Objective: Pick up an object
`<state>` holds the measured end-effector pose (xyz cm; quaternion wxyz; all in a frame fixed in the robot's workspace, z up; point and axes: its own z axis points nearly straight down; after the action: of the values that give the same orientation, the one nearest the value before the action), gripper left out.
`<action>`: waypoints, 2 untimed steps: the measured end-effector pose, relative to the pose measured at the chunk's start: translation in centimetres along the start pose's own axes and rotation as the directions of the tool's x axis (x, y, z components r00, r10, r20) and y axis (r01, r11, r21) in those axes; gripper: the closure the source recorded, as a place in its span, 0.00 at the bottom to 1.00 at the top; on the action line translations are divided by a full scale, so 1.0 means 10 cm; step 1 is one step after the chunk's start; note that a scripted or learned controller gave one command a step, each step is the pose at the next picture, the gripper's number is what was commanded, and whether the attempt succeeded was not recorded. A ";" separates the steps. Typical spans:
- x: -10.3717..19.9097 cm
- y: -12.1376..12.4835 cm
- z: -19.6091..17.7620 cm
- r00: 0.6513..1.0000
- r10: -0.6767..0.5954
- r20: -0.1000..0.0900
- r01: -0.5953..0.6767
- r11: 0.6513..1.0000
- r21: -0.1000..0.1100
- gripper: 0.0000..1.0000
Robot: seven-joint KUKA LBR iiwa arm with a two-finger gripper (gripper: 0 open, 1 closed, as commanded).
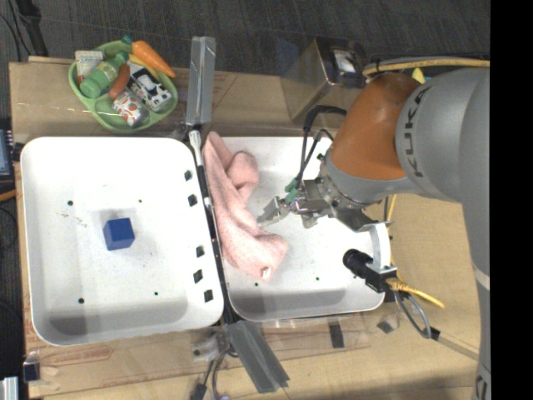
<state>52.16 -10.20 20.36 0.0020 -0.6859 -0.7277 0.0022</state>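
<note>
A pink cloth (240, 215) lies crumpled along the left side of the right bin (333, 298), stretching from its far wall toward the near side. My gripper (273, 212) hangs over the middle of that bin, its fingertips pointing left and ending just at the cloth's right edge. Nothing shows between the fingers. A blue cube (119, 232) sits alone in the left bin (50, 190), well away from the gripper.
A green bowl (87, 98) packed with toy food and small packets stands on the bench beyond the left bin. A grey divider bar (198, 82) runs between the bins. The arm covers the right bin's right part.
</note>
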 end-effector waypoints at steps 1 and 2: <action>-0.18 0.07 1.12 0.999 -0.048 0.000 0.048 0.999 -0.005 0.00; 0.04 0.75 1.11 1.000 -0.009 0.001 0.009 1.000 -0.004 0.00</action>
<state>59.58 -9.37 9.22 0.0005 -0.6827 -0.7307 0.0010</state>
